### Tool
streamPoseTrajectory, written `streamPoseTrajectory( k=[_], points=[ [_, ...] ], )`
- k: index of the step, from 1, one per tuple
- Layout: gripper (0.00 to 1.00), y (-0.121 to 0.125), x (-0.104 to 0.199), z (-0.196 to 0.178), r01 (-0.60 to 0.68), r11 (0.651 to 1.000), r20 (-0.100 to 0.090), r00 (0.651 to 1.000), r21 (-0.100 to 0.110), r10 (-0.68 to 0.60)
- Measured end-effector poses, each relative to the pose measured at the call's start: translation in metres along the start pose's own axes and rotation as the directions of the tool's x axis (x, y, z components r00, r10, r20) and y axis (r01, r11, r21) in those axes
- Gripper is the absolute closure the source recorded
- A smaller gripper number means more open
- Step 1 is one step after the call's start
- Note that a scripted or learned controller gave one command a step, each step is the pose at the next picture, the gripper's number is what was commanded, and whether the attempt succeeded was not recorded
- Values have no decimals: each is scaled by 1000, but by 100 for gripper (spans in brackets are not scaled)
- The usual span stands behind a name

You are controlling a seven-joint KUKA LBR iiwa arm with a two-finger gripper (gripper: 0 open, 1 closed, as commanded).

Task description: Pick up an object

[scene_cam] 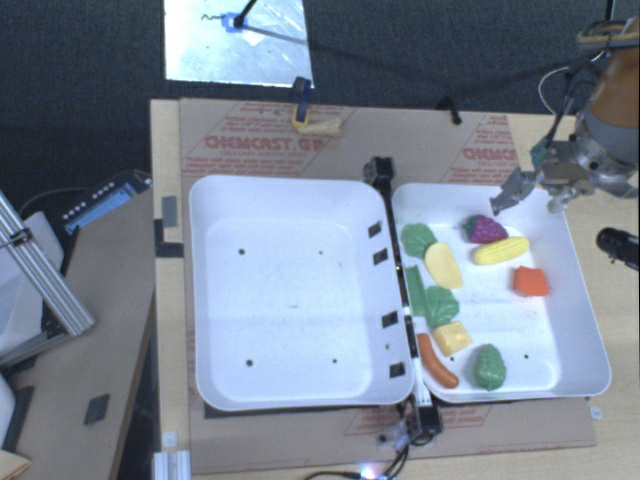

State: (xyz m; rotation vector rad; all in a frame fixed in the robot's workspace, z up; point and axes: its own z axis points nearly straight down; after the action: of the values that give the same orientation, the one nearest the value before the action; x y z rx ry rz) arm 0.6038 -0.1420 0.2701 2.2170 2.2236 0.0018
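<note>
The right bin (575,268) holds several toy foods. Among them are a purple grape bunch (486,230), a yellow corn cob (501,251), an orange block (531,282), a pale yellow oval piece (443,265) and green leafy pieces (417,238). Nearer the front lie a yellow wedge (452,337), an orange sausage (437,360) and a green vegetable (489,366). My gripper (530,196) hangs over the far right edge of this bin, just above and right of the grapes. It is open with nothing between its fingers (507,192).
The left bin (290,288) sits beside the right one, with a black hinge strip (392,268) between them. Both rest on a cardboard sheet (260,138). A metal plate (235,28) lies at the back, and cables run behind the arm at the right.
</note>
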Motion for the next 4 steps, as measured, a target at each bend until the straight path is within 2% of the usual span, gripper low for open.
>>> streamPoseTrajectory(
  k=[1,2,3,4],
  points=[
    [100,1,0,-12,3,1000,1,1000,-4,-3],
    [100,-57,62,138,5,1000,-6,1000,19,-4],
    [100,-31,56,187,1,1000,0,1000,-2,-1],
    [100,-20,60,185,2,1000,0,1000,-1,-2]
  ],
)
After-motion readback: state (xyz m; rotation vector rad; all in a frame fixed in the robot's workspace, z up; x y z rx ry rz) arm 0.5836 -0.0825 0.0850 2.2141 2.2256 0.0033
